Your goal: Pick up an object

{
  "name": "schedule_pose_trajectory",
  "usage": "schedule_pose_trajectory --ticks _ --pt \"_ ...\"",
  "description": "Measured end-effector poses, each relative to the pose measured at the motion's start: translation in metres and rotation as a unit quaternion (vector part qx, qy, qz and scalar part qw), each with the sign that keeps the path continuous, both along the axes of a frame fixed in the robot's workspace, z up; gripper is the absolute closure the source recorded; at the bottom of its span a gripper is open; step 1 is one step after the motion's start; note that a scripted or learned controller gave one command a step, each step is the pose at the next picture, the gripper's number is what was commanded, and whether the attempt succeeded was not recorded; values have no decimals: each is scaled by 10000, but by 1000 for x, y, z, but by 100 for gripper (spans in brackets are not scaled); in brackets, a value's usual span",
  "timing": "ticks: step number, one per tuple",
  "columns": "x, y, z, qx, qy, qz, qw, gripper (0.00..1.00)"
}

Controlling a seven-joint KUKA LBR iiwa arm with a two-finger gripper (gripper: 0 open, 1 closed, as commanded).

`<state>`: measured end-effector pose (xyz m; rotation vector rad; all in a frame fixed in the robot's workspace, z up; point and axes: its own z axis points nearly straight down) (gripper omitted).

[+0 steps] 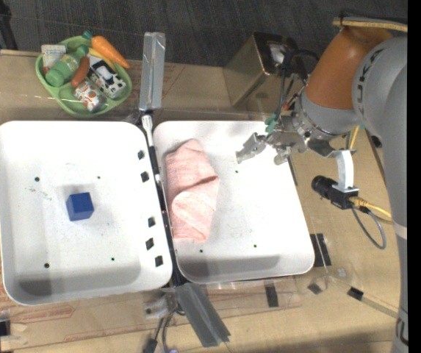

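You should pinch the soft, light pink cloth (191,190) on a raised fold; whether the gripper (250,149) jaws stand apart, I cannot tell.

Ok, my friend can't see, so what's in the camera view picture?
A grey and orange robot arm reaches in from the right, its gripper above the right bin, with nothing between its fingers. A folded pink cloth lies in that bin, and a blue cube sits in the left bin. A green bowl of toy food stands behind.
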<state>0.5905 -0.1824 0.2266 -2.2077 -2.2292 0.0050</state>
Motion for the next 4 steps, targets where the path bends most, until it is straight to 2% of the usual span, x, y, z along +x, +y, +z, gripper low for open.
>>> schedule_pose_trajectory --ticks 1,2,3,4 --pt "24 37 -123 4 -3 776 9970 0" --pt "44 73 -133 -12 -31 885 9961 0" --pt "44 74 -124 -7 -25 904 9959 100" --pt "58 154 -34 0 -18 1901 9818 100"
